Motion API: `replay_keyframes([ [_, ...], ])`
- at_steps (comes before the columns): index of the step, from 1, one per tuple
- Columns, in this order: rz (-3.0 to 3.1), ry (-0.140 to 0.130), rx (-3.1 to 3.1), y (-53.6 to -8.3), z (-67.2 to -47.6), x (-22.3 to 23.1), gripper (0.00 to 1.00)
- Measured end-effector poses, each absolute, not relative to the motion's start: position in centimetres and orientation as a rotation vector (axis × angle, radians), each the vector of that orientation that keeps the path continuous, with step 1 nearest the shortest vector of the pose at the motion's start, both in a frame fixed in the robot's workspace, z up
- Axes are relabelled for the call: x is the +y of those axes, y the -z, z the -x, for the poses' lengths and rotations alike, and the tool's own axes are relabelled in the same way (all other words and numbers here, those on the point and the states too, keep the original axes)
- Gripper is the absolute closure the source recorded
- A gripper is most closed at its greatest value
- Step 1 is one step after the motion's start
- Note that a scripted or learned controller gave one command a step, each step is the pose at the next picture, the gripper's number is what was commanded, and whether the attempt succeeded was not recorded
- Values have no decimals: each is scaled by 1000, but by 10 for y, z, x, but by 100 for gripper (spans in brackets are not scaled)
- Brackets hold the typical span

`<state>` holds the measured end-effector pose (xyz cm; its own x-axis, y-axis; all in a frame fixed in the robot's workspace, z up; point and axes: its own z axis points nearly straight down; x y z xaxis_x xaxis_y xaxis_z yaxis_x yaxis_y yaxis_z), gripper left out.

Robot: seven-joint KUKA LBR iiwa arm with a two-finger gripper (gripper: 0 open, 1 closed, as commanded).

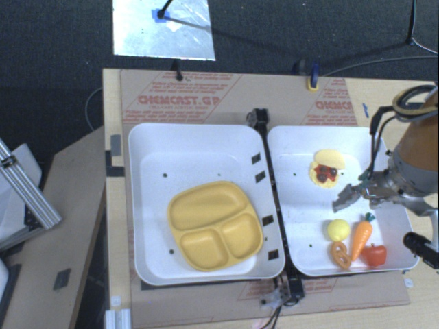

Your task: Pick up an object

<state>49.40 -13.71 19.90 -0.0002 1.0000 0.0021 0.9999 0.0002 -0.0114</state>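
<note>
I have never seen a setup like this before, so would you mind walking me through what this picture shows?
This is one photo from a fixed camera above a bench, looking down at a slant. The grey and orange shape at the right is a robot arm, moved by a program; its job is to pick up an object. At its end is a claw, hanging above the right white bin. I see nothing gripped in it.

In that bin lie toy foods: a yellow and red piece near the top, and lower down a yellow ball, a carrot, a small orange ring-like piece and a red piece. The left white bin holds a yellow divided tray.
</note>
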Motion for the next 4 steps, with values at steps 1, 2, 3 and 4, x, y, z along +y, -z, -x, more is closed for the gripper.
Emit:
replay_keyframes([
  [1,2218,1,-2226,-205,-497,-137,0],
  [2,2218,-2,-2220,-146,-489,-137,0],
  [3,2219,-1,-2221,-85,-494,-139,0],
  [4,2221,1,-2223,-85,-495,-139,0],
])
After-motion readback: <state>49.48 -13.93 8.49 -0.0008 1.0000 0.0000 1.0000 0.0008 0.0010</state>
